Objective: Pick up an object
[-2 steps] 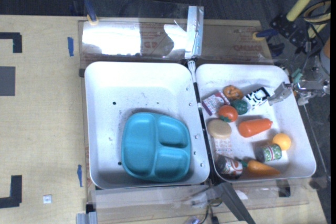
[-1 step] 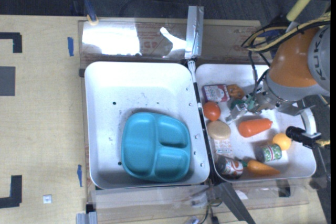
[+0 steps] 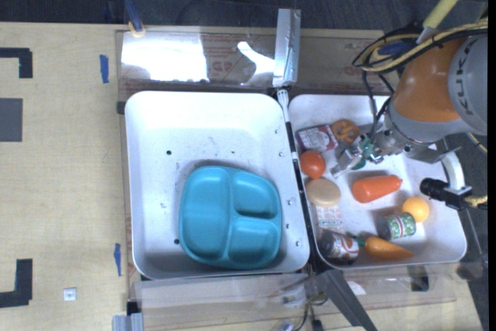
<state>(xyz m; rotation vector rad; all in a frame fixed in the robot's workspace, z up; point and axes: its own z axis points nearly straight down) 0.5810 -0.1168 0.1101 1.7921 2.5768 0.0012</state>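
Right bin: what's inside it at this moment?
The right bin holds toy food: a tomato, a beige egg-like piece, a big carrot, a small carrot, a yellow fruit, a green can. The arm covers its upper right corner.

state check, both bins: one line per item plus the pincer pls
Blue plastic divided tray: upright, flat in left white bin.
Red tomato: loose in right white bin, by the divider.
Beige egg-shaped piece: lying on the bin floor.
Large orange carrot: lying on its side.
Green can: tipped over.
Dark bottle: lying down by the front wall.
Pincer: low over the right bin, nothing seen between the fingers.
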